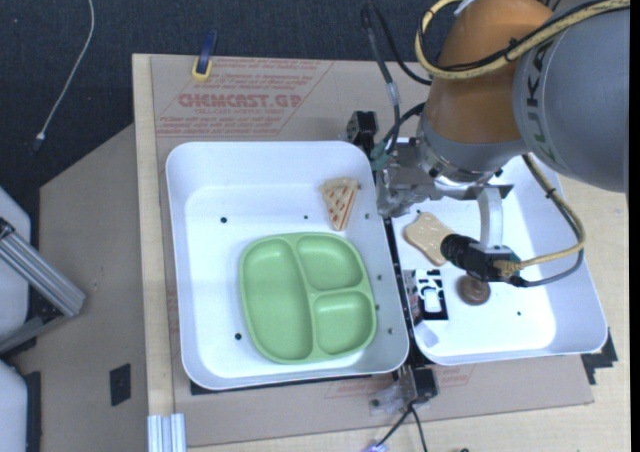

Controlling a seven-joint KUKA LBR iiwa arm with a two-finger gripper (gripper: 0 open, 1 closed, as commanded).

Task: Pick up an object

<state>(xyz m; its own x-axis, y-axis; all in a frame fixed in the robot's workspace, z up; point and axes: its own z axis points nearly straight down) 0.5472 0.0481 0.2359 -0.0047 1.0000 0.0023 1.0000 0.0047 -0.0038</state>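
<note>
- I saw the arm (500, 70) reaching in from the right, its wrist hanging over the far left part of the right bin (560, 315).
- The gripper (398, 190) sat low by the wall shared by the two bins. The wrist hid it from above, so I could not tell whether it was open, closed or gripping anything.
- Right bin: a tan bread slice (426, 234) lay flat just below the gripper, near the shared wall. I could not tell whether the gripper touched it.
- A small brown disc (473, 290) lay nearer the front of the same bin, apart from the bread.
- A black-and-white tag (430, 297) lay at the left edge of the right bin, just beside the disc.
- Left bin (185, 230): a green plate (305, 298) with three compartments lay flat in the front half, nothing on it.
- A wedge (340, 202), pale with a reddish lattice, lay behind the plate toward the bin's right wall, close to the plate's rim but apart from it, and near the gripper across the wall.
- Both bins rested on a brown sheet (250, 90) printed in red; a small yellow-and-blue clip (204, 58) sat at its far edge.
</note>
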